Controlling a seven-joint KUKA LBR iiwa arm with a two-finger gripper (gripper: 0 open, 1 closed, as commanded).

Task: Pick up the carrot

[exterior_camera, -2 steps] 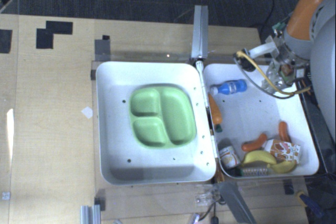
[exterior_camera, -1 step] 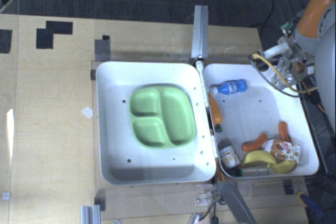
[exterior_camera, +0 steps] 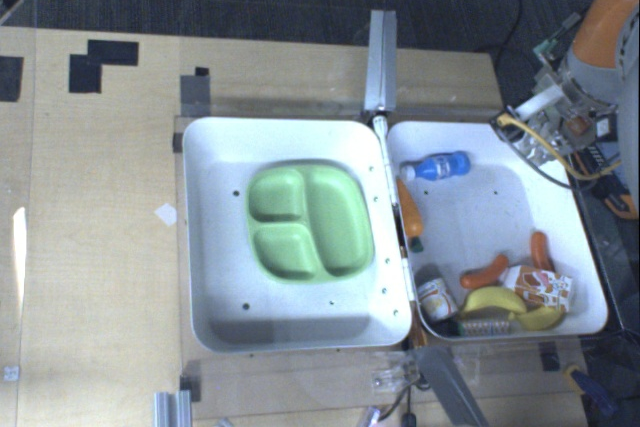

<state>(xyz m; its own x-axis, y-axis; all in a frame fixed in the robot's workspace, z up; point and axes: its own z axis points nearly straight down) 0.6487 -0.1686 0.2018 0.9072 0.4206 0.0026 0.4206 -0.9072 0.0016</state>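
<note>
The pincer (exterior_camera: 530, 137) hangs just past the upper right corner of the right bin (exterior_camera: 500, 205), clutter of cables around it; whether it is released or clenched I cannot tell. It carries nothing that can be seen. Nearest it inside the bin lies a blue bottle (exterior_camera: 438, 166). The carrot (exterior_camera: 409, 211) lies lengthwise against the bin's left wall, orange with a dark end towards the front. A banana (exterior_camera: 510, 307) and other small things crowd the front. The approach step seems barely begun: next the arm must cross over the bottle and descend along the wall.
</note>
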